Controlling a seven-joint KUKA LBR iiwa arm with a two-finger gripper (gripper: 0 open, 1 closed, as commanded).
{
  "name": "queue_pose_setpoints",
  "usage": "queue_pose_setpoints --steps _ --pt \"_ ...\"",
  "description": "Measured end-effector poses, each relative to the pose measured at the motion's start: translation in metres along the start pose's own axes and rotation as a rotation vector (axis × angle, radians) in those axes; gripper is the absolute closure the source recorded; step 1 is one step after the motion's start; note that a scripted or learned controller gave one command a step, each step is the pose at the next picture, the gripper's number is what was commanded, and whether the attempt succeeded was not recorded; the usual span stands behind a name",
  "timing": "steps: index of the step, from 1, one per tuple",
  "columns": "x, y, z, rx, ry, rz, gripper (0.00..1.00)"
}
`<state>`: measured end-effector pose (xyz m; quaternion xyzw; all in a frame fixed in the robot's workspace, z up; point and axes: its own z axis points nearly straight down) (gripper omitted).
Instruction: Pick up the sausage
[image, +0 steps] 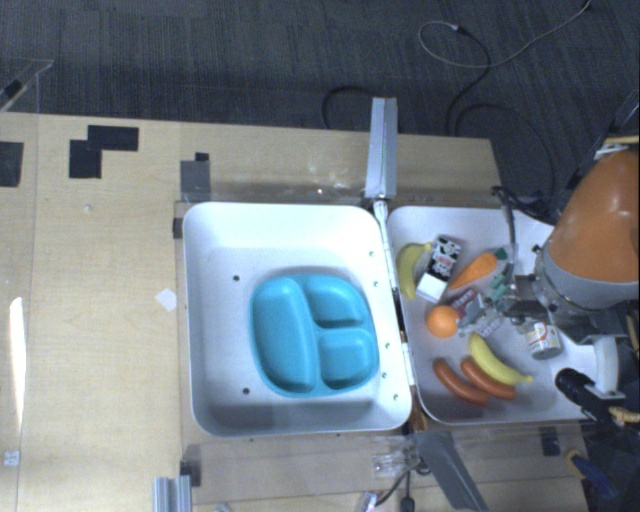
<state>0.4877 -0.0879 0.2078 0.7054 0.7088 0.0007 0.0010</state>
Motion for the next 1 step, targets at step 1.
queue_pose_setpoints --steps 1 --pt "0.0955 0.0004 0.0235 -0.001 0.001 -0.076 0.0"
